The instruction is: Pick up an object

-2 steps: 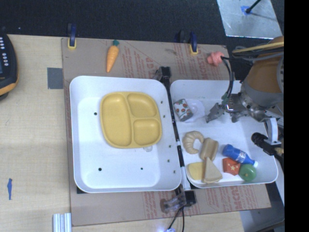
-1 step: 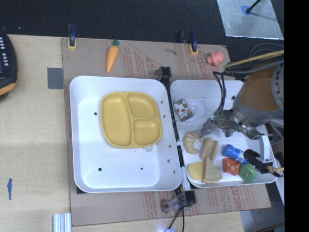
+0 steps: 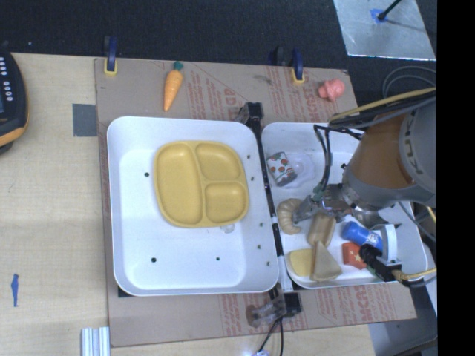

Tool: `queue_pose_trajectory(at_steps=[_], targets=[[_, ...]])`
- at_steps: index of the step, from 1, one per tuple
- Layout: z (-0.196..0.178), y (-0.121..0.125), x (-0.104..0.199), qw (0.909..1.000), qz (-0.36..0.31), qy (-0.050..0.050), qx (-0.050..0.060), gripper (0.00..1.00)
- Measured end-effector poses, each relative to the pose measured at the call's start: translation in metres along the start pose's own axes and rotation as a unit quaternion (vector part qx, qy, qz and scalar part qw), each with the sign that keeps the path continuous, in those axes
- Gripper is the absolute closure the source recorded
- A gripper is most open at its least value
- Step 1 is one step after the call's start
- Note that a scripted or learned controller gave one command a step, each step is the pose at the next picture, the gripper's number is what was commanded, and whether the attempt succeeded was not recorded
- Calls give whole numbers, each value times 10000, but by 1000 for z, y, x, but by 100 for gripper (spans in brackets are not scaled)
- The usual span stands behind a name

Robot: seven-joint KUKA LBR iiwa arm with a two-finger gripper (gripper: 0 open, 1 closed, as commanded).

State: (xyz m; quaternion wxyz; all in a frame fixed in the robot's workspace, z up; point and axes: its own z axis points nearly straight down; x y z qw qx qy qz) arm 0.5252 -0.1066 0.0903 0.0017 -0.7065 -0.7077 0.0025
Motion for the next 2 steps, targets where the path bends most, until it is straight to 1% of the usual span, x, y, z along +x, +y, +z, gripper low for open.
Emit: queue_pose_trajectory(at_steps=[1,2], targets=[[-2,-9,5,10000,22,-22,-25,0],[-12,-9,6,10000,7,-1,-13,100]])
